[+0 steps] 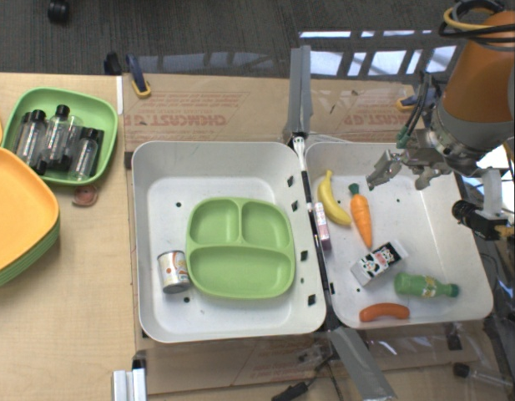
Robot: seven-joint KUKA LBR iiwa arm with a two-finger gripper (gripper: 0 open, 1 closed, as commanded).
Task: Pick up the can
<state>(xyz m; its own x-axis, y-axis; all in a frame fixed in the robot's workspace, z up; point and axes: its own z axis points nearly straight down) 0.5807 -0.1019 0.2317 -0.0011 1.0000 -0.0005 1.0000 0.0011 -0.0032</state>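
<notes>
The can (pixel 172 271) is small, white and red with a silver top. It stands in the left bin (pixel 157 182), at the lower left, touching the left edge of a green divided plate (pixel 240 249). My gripper (pixel 404 174) hangs over the upper part of the right bin (pixel 466 249), far to the right of the can. Its two fingers are spread open and hold nothing.
The right bin holds a banana (pixel 332 200), a carrot (pixel 361 215), a small black-and-white carton (pixel 378 262), a green bottle (pixel 424 286) and a sausage (pixel 384 312). A green tray of bottles (pixel 61 136) and orange plates (pixel 19 220) sit on the bench at left.
</notes>
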